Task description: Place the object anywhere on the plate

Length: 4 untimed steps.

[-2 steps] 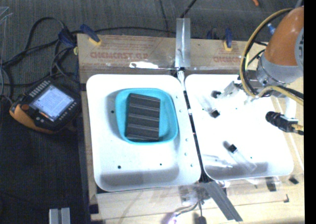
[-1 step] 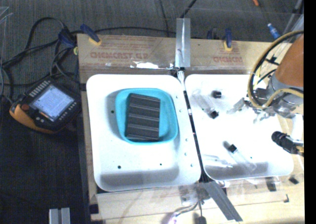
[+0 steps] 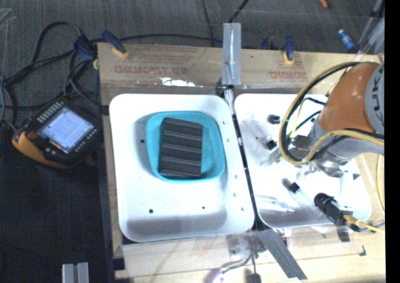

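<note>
Over on the left, a dark block (image 3: 181,147) with ridges lies flat on the blue plate (image 3: 215,152), in the left bin (image 3: 175,213). It sits near the middle of the plate, so the job looks done to me. The arm (image 3: 353,104) hangs over the right bin (image 3: 269,210), well apart from the block. Its gripper (image 3: 310,162) is low over that bin, but I cannot tell if it is open or closed. What could go wrong? If the arm swings left and comes in too low, it might bump the block and push it off the plate. The yellow cables (image 3: 294,119) loop wide and might catch on something.
</note>
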Available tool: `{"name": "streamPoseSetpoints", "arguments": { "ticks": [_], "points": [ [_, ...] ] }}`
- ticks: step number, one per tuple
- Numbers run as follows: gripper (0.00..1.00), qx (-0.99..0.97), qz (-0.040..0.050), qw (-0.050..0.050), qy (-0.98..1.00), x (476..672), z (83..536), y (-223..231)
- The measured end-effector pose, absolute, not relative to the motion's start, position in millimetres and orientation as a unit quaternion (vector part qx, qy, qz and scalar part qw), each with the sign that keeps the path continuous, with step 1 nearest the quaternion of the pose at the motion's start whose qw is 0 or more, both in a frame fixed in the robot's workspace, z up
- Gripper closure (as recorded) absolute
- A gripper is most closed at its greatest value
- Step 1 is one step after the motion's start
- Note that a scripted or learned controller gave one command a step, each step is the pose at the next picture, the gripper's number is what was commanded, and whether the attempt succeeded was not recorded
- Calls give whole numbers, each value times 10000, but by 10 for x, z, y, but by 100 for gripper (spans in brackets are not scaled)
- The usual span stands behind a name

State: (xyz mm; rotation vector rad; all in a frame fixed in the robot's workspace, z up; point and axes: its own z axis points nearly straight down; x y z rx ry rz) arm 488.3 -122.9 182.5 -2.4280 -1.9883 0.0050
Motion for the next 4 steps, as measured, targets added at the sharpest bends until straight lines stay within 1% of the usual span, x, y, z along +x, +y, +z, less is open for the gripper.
{"name": "streamPoseSetpoints", "arguments": {
  "ticks": [1,2,3,4],
  "points": [
    [0,-7040,11,-3,-7102,4839,2975,-1639],
    [0,-7476,13,-9,-6642,4878,3652,-1990],
    [0,-7477,15,-9,-6641,4877,3651,-1991],
    [0,-7969,18,5,-6041,4834,2791,-1841]
  ]
}}
